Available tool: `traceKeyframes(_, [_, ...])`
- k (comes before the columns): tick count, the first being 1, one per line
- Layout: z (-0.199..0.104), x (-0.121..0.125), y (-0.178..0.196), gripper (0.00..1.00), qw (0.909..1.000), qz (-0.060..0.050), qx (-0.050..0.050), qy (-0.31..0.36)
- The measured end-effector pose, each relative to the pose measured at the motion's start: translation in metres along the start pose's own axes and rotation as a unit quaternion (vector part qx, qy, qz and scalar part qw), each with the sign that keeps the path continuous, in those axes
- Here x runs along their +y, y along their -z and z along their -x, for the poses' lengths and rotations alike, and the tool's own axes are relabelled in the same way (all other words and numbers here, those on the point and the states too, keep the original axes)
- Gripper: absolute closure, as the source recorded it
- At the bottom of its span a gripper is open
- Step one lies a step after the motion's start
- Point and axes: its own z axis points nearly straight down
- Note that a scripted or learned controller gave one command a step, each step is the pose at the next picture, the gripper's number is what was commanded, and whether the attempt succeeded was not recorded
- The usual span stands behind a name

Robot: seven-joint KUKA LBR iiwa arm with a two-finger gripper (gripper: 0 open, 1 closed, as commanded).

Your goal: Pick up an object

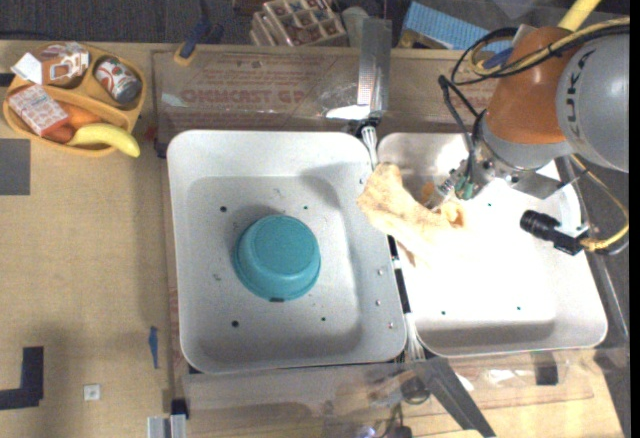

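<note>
The grey arm (590, 96) with its orange band is reaching in from the right and leaning down over the far left part of the right bin (520, 321). Its gripper (462, 184) is hanging low there, just beside a crumpled yellowish cloth (405, 211); from here I cannot tell how the gripper is set, since the wrist is covering it. The cloth is lying draped across the divide between the two bins, one end resting on the right rim of the left bin (200, 256), the other trailing into the right bin toward the gripper. A teal bowl (279, 256) is sitting upside down near the middle of the left bin. A yellow tray of toy food (72, 98) is resting on the bench at far left.
</note>
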Motion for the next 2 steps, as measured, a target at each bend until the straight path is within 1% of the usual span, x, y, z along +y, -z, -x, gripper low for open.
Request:
traceKeyframes(1, [-0.022,0.062,0.083,1.0,0.9828,-0.006,0.002,-0.184])
traceKeyframes(2, [-0.022,0.064,0.093,1.0,0.9831,-0.004,0.0,-0.183])
